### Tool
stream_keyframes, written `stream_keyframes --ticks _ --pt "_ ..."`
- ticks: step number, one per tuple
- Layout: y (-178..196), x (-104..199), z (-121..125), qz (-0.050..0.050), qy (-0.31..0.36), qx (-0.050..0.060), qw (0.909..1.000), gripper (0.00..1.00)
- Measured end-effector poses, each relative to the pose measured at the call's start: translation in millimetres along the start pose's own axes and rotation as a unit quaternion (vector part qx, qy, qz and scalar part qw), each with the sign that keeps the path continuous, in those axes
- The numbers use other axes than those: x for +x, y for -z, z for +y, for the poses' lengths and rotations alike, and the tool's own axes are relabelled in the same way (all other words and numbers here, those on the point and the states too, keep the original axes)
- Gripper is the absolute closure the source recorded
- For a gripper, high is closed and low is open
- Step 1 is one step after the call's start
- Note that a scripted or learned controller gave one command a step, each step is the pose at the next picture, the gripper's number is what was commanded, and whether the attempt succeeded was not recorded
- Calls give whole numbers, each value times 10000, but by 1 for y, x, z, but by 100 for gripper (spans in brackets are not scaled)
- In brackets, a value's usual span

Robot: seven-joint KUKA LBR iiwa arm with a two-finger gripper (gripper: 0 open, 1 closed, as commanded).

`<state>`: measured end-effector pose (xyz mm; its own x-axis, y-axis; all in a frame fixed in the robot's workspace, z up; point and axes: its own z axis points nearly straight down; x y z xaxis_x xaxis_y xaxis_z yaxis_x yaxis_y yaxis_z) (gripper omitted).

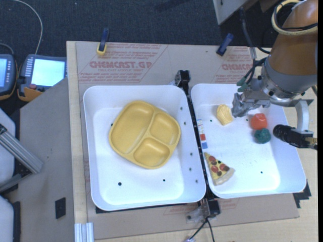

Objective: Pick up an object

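In the right bin [282, 185] lie a pale yellow food piece [224, 114], a red toy with a dark green base [260, 127] and a toy pizza slice [219, 169]. My gripper [243, 106] hangs over the bin's back part, between the yellow piece and the red toy, just right of the yellow piece. Nothing shows between its fingers.
The left bin [101, 175] holds a yellow divided plate [145, 133]. A black divider runs between the bins. Blue clamps [103, 41] sit on the cardboard behind. A black cylinder [292, 135] on the arm reaches over the right bin's right rim.
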<state>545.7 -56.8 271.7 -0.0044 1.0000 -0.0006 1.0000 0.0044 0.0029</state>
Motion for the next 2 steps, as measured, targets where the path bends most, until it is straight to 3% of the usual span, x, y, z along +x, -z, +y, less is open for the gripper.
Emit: stream_keyframes --ticks 1,2 --pt "-1 47 15 0 -6 2 10000 100" --pt "-8 102 14 10 6 28 10000 100"
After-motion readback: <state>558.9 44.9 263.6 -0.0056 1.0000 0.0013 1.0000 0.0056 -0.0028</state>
